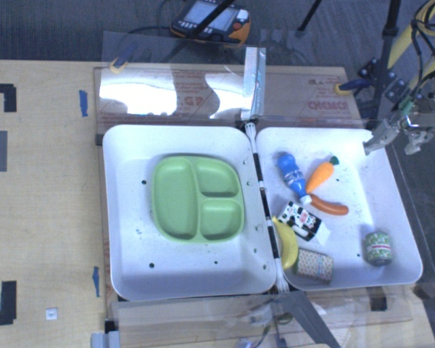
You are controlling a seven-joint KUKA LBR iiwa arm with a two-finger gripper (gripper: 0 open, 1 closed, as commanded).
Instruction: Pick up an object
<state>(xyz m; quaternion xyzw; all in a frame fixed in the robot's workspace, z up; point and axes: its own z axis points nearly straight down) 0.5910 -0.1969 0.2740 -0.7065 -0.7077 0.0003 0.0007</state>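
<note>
The right bin holds several objects. A blue bottle lies beside an orange carrot, with a red-orange sausage just below them. A black-and-white spotted item sits next to a yellow banana by the bin's left wall. A patterned box lies near the front, and a small green-labelled can rests at the front right. My gripper hangs over the bin's far right corner, well apart from all the objects and with nothing seen in it.
The left bin carries a green divided plate. An upright clear divider stands behind the seam between the bins. Cables and stand legs crowd the back right.
</note>
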